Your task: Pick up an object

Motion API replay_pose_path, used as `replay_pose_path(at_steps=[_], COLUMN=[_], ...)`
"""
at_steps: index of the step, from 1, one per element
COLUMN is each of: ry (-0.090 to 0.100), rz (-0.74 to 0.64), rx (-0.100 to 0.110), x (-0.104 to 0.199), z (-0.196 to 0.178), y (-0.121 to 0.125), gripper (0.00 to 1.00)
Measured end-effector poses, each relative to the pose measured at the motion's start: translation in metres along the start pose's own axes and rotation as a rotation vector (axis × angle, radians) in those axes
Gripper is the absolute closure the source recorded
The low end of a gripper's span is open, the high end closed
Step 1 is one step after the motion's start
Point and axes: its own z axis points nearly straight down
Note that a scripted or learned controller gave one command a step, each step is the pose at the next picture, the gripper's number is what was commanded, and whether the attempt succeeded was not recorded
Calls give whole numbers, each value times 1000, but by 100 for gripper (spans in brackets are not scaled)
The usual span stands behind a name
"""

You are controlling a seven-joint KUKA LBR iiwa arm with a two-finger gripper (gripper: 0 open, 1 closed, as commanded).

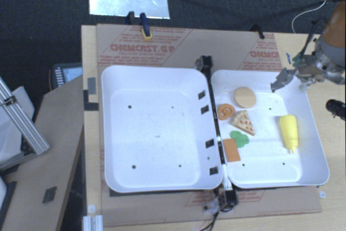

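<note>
Faintly, red "CHEMCAST GS" marks the board (pixel 141 46); pincer (pixel 289 77) state unclear

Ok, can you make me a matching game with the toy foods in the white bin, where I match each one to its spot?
Things:
1. round tan cookie
2. yellow plastic bottle
3. flat orange rectangle
4. orange pretzel

Places:
A. nearest the bin's front edge
B. farthest right
C. beside the divider, left of the cookie
D. farthest back, nearest the gripper

Pairs: 1-D, 2-B, 3-A, 4-C
</note>
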Motion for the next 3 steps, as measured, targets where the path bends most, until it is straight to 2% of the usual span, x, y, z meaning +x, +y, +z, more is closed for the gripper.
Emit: replay_pose_path(at_steps=[1,2,3], ry=[-1,0,-1], rz=[-3,-9,9], rx=[-4,-15,2], x=[0,73,22], z=[-11,-143,-128], y=[1,-2,-79], gripper=[100,100,100])
